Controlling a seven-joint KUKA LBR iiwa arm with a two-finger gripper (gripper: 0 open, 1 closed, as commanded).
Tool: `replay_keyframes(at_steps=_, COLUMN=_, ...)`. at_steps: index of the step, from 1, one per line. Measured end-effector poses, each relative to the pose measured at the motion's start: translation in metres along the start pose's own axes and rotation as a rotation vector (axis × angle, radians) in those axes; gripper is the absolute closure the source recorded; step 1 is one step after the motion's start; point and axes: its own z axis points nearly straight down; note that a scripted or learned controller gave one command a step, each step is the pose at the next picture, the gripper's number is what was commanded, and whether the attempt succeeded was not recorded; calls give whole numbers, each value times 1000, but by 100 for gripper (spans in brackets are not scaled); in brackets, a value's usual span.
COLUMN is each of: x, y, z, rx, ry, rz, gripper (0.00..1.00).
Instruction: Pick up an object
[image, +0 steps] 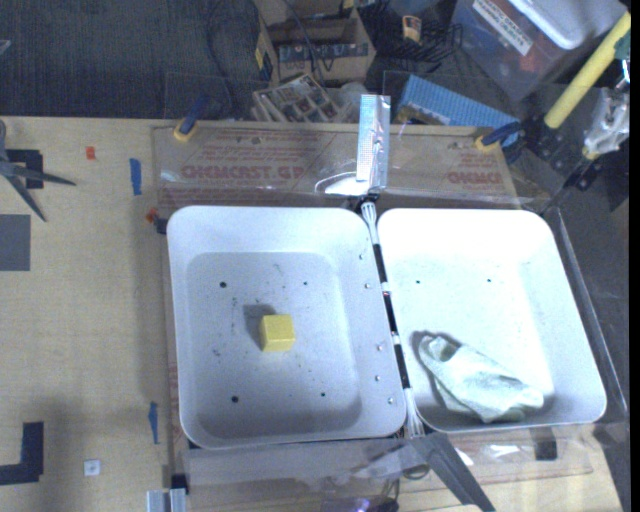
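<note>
A pale wooden surface (80, 300) carries two shallow white bins side by side, their inner rims touching along a seam that runs from the far edge towards the near edge. The left bin (190, 240) has a floor dotted with small dark specks; the right bin (470, 230) has a cleaner floor. Behind both bins lies a clear sheet (250, 165) with faint red lettering, held at its far corners by clamps, and a shiny metal strip (373, 140) stands on it just beyond the seam between the bins. In the right bin, a crumpled white cloth or bag (480, 385) lies in the near part, close to the near rim and nearer the seam than the outer wall. In the left bin, a small yellow block (278, 332) sits near the middle of the floor, well apart from every wall, with a short shadow on its left side. A small strip of blue tape (135, 177) is stuck on the surface left of the clear sheet. How the jaws stand cannot be told.
</note>
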Motion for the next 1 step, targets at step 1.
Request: replay_keyframes(at_steps=1, x=-3, y=0, z=58, rx=2, ry=1, rz=208, gripper=100)
